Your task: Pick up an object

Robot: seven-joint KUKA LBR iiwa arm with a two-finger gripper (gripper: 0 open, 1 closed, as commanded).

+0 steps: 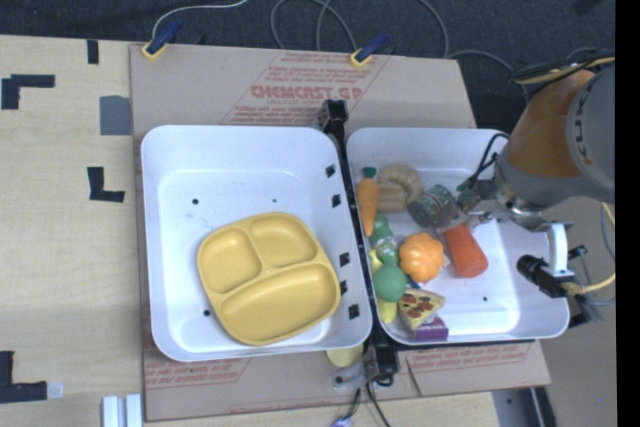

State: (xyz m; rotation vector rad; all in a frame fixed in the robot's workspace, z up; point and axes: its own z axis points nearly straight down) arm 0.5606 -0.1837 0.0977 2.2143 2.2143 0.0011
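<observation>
**Gripper low over the right bin, beside the can and the red cylinder**

The grey arm (560,140) with its orange band comes in from the right edge of the frame and bends down over the right bin (500,310). The gripper (474,205) sits right of the bin's middle, just beside a tin can (433,206) on its left and just above a red cylinder (464,250). From this angle it cannot be told whether the gripper is released or clenched, or whether it touches either thing.

All the loose things lie in the right bin, mostly in its left half. A carrot (368,203) rests along the left wall, with a tan ring (400,185) just right of it. Below the can is an orange fruit (421,256), touching the red cylinder. Left of the fruit lie a small green bottle (383,237) and a green ball (389,282). A toy pizza slice (420,305) lies near the lower wall, with a purple piece (432,330) just under it.

The left bin (240,170) holds a yellow divided plate (268,275) in its lower half. Both bins stand on a cardboard sheet (290,80) on the pale wooden worktop (60,245).
</observation>
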